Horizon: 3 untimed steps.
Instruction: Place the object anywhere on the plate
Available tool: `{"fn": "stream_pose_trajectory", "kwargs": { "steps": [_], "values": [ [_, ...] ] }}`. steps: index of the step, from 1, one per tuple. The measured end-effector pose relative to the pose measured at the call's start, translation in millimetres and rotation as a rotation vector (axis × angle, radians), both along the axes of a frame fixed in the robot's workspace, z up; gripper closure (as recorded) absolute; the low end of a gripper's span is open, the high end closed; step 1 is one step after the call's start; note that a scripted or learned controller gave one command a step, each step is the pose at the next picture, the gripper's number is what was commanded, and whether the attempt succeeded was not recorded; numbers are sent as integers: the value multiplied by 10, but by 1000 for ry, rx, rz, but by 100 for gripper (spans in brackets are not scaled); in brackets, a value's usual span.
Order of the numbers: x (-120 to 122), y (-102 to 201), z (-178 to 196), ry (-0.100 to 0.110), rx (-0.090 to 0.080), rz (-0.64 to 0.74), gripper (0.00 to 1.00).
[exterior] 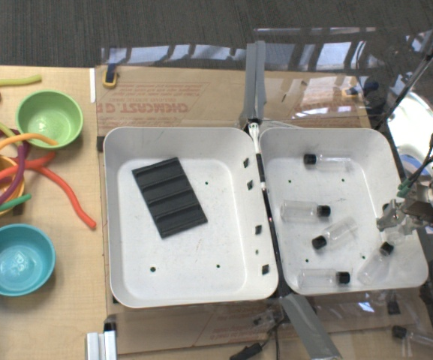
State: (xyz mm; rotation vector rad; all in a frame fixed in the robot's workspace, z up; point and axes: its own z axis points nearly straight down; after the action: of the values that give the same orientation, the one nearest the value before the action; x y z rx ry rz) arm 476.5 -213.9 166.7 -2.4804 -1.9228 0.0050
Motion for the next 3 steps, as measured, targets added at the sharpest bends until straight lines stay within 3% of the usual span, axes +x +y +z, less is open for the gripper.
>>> {"fn": "stream_pose_trajectory", "kwargs": {
  "steps": [1, 2, 3],
  "values": [
    [0, -11, -457, -1, 1, 213, 100],
    [18, -54, 1347, -3, -2, 195, 100],
    [10, 741, 652, -1, 0, 264, 100]
  ]
}}
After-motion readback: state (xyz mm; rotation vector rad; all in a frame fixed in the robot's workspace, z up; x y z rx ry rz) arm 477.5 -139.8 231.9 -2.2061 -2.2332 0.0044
